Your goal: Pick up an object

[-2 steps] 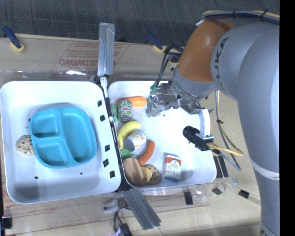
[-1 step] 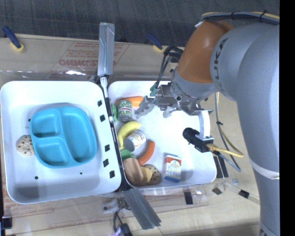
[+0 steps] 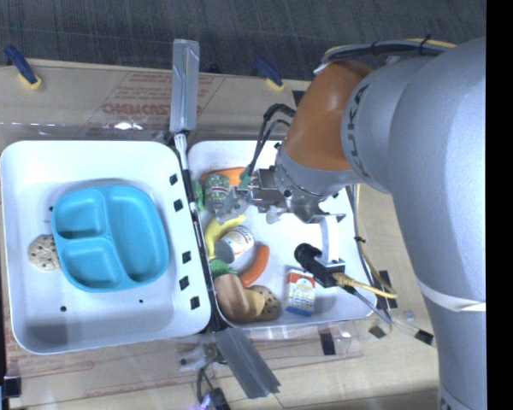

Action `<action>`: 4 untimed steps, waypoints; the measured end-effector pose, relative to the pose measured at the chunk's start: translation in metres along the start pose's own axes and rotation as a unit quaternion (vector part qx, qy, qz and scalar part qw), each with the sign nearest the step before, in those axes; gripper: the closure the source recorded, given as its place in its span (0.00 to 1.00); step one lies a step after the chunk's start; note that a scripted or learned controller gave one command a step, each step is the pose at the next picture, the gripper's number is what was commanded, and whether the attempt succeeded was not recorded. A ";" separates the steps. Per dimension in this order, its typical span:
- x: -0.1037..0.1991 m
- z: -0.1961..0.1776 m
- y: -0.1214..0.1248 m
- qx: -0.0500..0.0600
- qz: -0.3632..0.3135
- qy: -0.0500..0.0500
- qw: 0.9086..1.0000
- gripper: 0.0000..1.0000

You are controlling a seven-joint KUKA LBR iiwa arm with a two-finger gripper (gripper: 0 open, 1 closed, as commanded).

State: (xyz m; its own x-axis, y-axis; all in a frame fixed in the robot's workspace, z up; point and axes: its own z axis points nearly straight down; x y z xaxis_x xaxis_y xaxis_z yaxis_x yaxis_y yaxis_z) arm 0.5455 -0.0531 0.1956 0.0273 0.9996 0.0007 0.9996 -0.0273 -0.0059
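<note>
Grey arm [image 3: 427,186] overhangs white bins [image 3: 17,229] on bench [image 3: 94,101].

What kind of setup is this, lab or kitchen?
Most likely a robot lab's grasping test bench: a grey arm reaches over two white bins, the right one filled with toy food like a banana, the left holding a blue divided plate.

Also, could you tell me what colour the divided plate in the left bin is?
The divided plate is light blue, seen clearly in the camera view.

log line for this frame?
arm: over right bin | gripper: down among toys | blue tray: left bin
</note>
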 end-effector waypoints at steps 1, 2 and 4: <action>0.017 0.005 0.014 -0.001 0.096 0.000 0.995 0.00; -0.039 0.083 -0.020 0.001 0.025 0.000 1.000 0.00; -0.054 0.028 0.050 -0.003 -0.083 -0.001 0.997 1.00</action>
State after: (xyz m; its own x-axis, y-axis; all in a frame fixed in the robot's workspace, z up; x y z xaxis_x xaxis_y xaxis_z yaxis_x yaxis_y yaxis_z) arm 0.5943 -0.1088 0.1674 -0.1393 0.9902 -0.0003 0.9902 0.1393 0.0009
